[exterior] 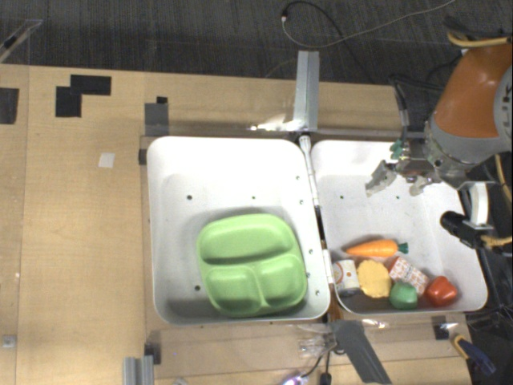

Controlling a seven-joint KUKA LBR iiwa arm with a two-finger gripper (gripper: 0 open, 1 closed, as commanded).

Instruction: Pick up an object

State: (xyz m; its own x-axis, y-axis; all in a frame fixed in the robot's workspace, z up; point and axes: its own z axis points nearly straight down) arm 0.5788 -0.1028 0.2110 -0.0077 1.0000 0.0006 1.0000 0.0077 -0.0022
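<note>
1. The carrot (374, 249) lies in the lower part of the right bin (353, 167). Its long axis runs nearly level across the view, with the green stem end pointing right and the orange tip pointing left.
2. Just below it, packed along the bin's lower edge, sit a small white carton (347, 273), a yellow round piece (373, 279), a patterned packet (409, 274), a green piece (403, 296) and a red piece (440, 291). The yellow piece touches the carrot's underside.
3. The end effector (398, 176) hangs over the upper part of the same bin, well apart from the carrot, fingers spread and gripping nothing.
4. The left bin (172, 215) holds a green divided tray (252, 263).
5. Both bins rest on the table (72, 239).
</note>
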